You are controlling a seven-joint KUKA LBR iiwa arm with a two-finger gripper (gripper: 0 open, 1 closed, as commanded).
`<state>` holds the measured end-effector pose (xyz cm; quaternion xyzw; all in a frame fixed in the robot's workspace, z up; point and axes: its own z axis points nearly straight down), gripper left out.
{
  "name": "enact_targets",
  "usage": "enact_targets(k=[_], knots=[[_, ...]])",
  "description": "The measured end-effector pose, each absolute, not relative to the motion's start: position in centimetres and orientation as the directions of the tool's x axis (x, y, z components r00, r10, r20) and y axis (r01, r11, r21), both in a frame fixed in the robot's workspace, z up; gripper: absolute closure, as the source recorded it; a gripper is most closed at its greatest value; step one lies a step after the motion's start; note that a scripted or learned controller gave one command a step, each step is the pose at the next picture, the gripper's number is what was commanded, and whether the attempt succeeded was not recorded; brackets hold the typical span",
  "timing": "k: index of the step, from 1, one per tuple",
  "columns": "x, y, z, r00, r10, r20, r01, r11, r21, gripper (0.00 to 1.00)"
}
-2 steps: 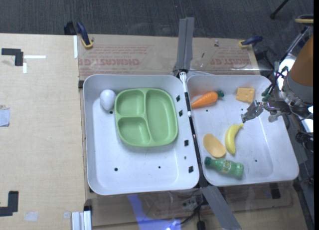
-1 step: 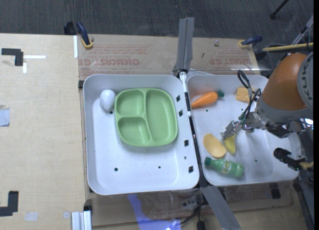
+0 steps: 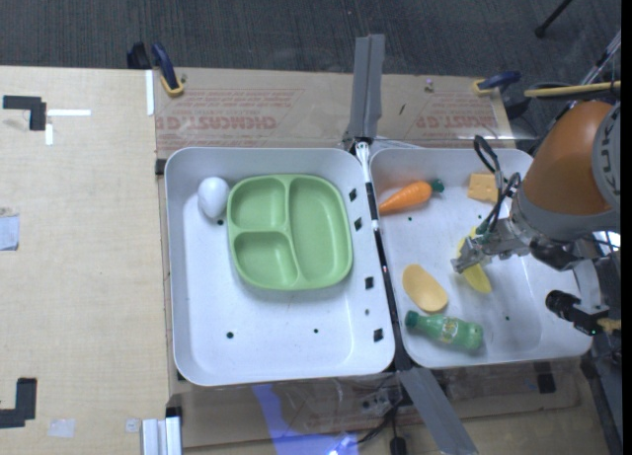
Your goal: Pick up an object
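Carrot (image 3: pixel 406 197), tip pointing left, near-horizontal

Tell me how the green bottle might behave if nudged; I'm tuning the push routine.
The green bottle lies on its side in the right bin, so it would probably roll rather than tip. Its rounded, glossy-looking body may be slippery between fingers. It looks like a small plastic toy, so likely light and easily knocked toward the yellow piece just above it.

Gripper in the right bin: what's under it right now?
A yellow piece pokes out beneath the gripper, lying on the right bin floor. The gripper covers its upper part, so I can't tell its full shape or whether it is gripped.
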<state>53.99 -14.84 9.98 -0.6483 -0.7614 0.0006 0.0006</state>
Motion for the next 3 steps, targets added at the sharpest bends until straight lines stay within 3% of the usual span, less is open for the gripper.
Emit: enact_targets(k=[1,2,3], knots=[[54.7,-8.6,20.4,0.017,1.000,-0.001,1.000,-0.017,-0.002,1.00],[54.0,-10.1,9.1,-0.189,0.982,0.000,0.982,0.189,-0.002,1.00],[57.0,-4.2,19.1,-0.005,1.000,-0.002,1.000,0.005,-0.002,1.00]])
